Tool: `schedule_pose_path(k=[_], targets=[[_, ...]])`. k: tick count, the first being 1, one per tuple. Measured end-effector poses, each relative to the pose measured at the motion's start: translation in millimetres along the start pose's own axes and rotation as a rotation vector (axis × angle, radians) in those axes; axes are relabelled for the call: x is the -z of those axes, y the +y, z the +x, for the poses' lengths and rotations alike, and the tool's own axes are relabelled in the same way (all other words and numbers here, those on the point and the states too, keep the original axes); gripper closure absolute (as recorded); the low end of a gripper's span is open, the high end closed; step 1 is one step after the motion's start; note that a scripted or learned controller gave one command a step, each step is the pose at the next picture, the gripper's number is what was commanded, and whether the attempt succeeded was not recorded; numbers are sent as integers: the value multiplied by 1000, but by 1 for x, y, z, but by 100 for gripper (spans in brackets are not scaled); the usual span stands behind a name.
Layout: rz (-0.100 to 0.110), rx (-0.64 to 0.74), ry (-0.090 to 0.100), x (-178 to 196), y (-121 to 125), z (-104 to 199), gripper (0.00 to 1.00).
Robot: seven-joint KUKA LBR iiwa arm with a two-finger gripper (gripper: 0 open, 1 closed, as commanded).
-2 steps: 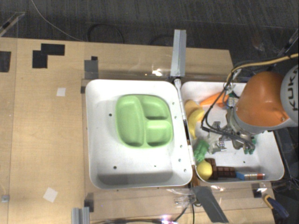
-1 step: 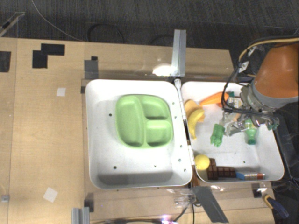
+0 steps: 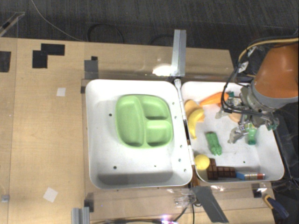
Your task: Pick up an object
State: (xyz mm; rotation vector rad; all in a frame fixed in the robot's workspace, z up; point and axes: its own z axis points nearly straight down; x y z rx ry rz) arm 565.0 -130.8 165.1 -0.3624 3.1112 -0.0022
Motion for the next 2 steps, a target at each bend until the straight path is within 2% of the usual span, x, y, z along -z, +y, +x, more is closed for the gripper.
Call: schedule_pose_path(k=[1,2], targets=[[4,98,-8,-74,28,20,0],[7,100,-14,-73,51,53,0]])
